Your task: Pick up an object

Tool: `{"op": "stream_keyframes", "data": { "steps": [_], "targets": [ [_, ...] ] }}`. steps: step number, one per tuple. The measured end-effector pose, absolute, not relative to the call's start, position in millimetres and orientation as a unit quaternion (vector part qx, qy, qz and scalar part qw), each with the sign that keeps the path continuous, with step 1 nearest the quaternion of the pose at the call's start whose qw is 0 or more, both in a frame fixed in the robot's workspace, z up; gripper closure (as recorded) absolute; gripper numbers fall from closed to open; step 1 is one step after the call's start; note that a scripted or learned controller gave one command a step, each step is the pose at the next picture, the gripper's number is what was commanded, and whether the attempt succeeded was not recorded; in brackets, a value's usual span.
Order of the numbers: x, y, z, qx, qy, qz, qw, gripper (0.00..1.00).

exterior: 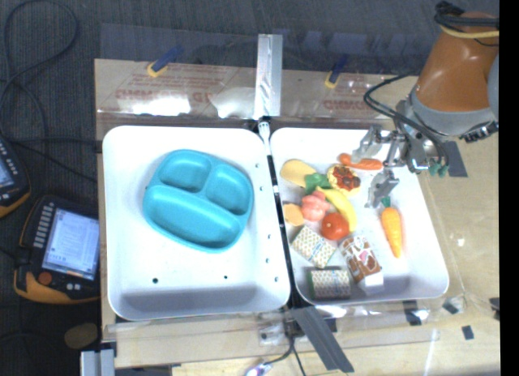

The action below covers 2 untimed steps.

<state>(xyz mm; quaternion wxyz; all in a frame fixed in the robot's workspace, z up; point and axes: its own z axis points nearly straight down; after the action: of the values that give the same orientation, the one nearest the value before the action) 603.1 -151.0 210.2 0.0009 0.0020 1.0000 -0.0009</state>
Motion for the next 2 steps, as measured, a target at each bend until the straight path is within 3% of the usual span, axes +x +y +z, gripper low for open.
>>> {"op": "stream_keyframes", "data": {
  "steps": [1, 2],
  "targets": [
    [652.2, -161, 183, 0.034, 0.999, -0.0004, 0.002, 0.00],
    [639.3, -200, 105, -0.039, 0.999, -0.0016, 0.001, 0.00]
  ]
}}
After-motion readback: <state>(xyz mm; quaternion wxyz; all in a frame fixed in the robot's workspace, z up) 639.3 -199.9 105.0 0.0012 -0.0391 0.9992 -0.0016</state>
